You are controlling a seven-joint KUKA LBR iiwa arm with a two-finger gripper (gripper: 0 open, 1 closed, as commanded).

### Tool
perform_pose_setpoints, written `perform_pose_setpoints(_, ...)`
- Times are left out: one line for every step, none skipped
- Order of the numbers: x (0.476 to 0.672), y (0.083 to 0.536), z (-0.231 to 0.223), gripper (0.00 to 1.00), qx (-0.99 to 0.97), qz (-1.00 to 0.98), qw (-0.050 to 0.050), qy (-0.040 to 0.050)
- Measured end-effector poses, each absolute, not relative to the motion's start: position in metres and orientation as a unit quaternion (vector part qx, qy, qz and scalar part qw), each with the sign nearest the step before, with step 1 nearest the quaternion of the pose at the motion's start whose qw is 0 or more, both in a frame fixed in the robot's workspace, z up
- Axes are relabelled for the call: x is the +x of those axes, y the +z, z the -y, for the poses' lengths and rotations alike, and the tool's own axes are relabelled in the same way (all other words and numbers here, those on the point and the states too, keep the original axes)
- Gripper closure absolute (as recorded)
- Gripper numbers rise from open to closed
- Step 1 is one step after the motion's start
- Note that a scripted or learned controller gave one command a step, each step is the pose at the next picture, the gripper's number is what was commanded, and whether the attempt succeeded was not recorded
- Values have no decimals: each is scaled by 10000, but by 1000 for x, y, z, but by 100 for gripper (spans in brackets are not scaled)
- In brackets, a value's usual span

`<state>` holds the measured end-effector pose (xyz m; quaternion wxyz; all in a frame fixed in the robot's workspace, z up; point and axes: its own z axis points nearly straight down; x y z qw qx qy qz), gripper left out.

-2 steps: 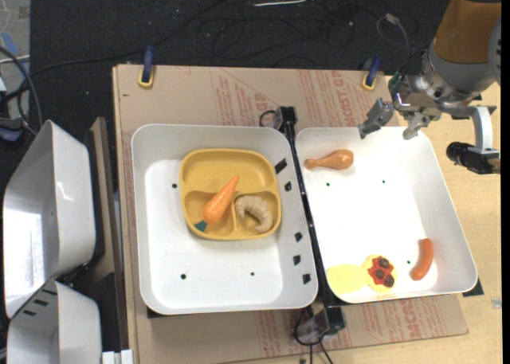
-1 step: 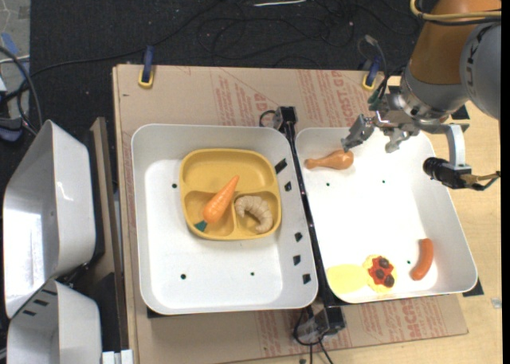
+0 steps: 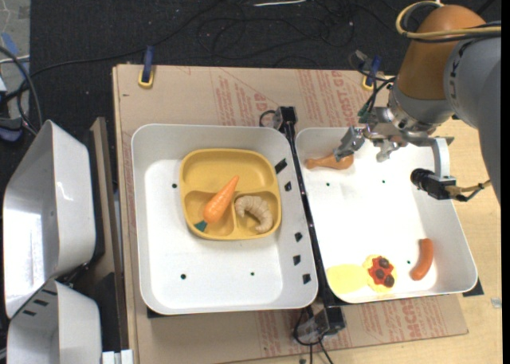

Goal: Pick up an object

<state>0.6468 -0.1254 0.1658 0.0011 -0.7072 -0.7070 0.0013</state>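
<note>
Over the right bin's point(image 3: 398, 227) far end, near its left wall: gripper point(image 3: 351, 147) low, fingers spread around one end of an orange drumstick-shaped piece point(image 3: 330, 163), not visibly lifted, seemingly set for a pinch. Well apart at the near end: sausage point(image 3: 422, 259) and pizza slice point(image 3: 362, 275). Across in the left bin point(image 3: 159, 275): yellow divided plate point(image 3: 231, 193) keeping carrot point(image 3: 221, 200) and pale shrimp point(image 3: 256, 211) sorted.

Yellow plate point(image 3: 199, 165), orange carrot point(image 3: 221, 200)
</note>
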Motion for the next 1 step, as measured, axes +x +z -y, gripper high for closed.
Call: perform_pose_setpoints(649,103,128,0,-7073,7069,10,12)
